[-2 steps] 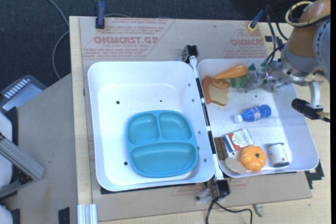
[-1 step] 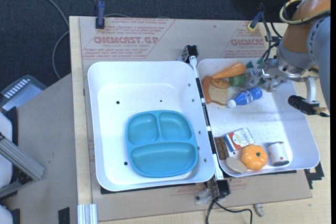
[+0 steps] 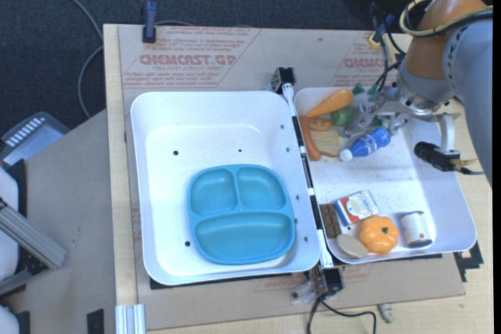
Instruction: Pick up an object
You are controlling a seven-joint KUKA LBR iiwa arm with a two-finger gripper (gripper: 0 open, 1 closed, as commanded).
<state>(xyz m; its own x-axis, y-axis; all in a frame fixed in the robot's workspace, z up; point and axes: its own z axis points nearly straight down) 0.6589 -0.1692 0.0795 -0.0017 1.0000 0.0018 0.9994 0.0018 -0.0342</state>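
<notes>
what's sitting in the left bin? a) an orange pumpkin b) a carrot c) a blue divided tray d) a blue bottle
c: the blue divided tray lies alone in the left bin, while the pumpkin, carrot and blue bottle all lie in the right bin.

Grey arm reaching from right, wrist lowered

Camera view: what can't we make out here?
- End effector: finger state blurred, buried in clutter over the right white bin.
- Green item: identity unclear, half hidden by orange carrot and end effector.
- Small white can: label too small.
- Grey arm: cut by right edge.
</notes>
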